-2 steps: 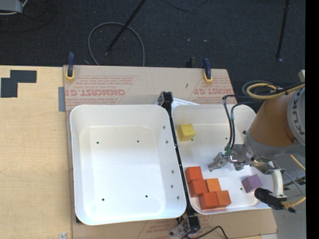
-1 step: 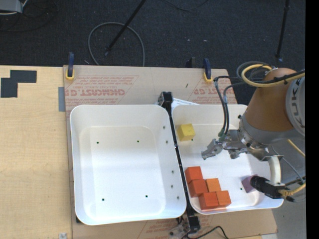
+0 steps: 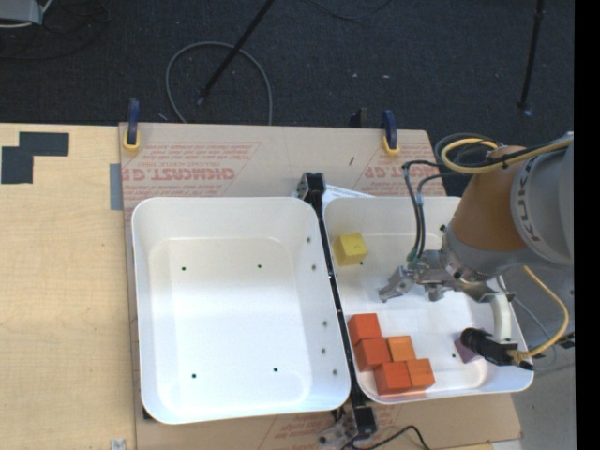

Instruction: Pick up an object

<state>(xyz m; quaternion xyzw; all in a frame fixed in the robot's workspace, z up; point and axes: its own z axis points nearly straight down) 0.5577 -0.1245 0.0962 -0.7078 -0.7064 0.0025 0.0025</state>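
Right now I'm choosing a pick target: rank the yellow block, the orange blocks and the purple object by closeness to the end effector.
End effector in the right bin.
1. Yellow block, to its upper left.
2. Orange blocks, below, along the near edge.
3. Purple object, lower right; too close to the orange blocks to call.

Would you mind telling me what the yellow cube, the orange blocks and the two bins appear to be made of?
Yellow cube: probably painted wood or foam; matte faces, crisp edges, no glare.
Orange blocks: likely the same matte material, uniformly coloured; the view cannot settle wood versus plastic.
Left bin and right bin: look like moulded white plastic, smooth and slightly glossy, with rounded corners and rolled rims.
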